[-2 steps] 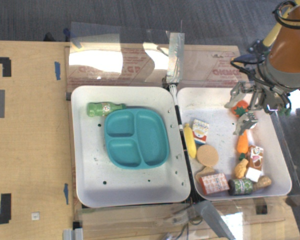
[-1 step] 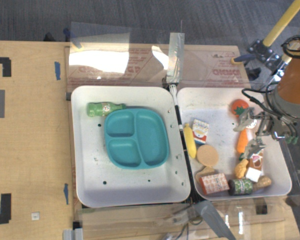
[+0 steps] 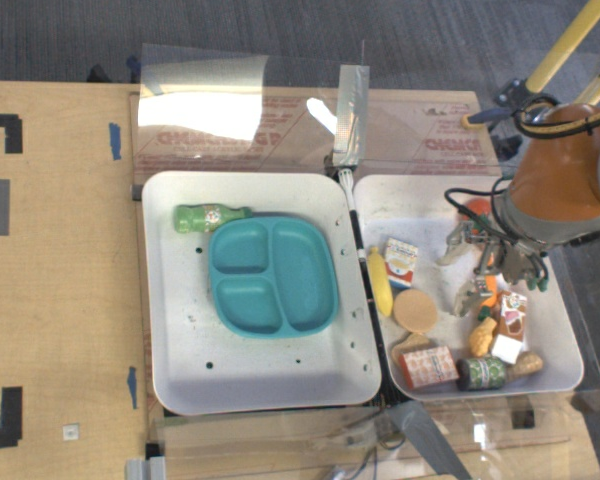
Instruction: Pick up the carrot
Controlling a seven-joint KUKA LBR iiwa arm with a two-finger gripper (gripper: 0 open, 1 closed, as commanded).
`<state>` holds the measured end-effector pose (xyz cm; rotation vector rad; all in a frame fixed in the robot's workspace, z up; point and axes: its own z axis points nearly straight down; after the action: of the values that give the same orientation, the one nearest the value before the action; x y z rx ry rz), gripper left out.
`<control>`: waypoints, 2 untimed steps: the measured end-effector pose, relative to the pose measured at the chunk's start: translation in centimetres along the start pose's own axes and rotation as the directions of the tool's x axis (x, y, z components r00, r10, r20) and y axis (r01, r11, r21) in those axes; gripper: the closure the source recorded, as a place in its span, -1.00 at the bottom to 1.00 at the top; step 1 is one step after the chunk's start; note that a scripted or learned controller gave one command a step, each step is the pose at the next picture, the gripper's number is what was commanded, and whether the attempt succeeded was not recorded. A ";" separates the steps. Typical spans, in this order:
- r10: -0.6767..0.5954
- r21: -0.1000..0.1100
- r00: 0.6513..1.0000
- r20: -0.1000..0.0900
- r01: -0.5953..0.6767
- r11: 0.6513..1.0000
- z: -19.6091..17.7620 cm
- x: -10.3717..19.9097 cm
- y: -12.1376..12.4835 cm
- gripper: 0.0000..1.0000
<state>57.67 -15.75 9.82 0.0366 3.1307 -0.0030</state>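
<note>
The carrot (image 3: 492, 287) is a small orange piece in the right bin (image 3: 565, 333), near its right side among other toy foods. My gripper (image 3: 494, 264) hangs right over it, below the orange band of the arm (image 3: 558, 173). Its metal fingers (image 3: 458, 247) stand apart on either side of the carrot's upper end, open. The wrist hides part of the carrot, and I see nothing clamped between the fingers.
Crowded around the carrot are a brown-and-white packet (image 3: 511, 317), a yellow-orange piece (image 3: 483, 337), a green can (image 3: 485, 373), a red box (image 3: 427, 365), a tan disc (image 3: 415, 311), a yellow banana (image 3: 380, 281) and a white carton (image 3: 401, 258). The left bin holds a teal divided plate (image 3: 273, 273) and a green bottle (image 3: 208, 216).
</note>
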 end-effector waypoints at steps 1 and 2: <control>-0.003 0.000 1.000 0.003 0.003 1.000 -0.9 -0.1 0.2 1.00; -0.108 -0.001 0.994 0.004 0.108 0.994 -9.1 3.4 4.0 1.00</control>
<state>54.30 -11.64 18.90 -0.1333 3.1246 -0.0022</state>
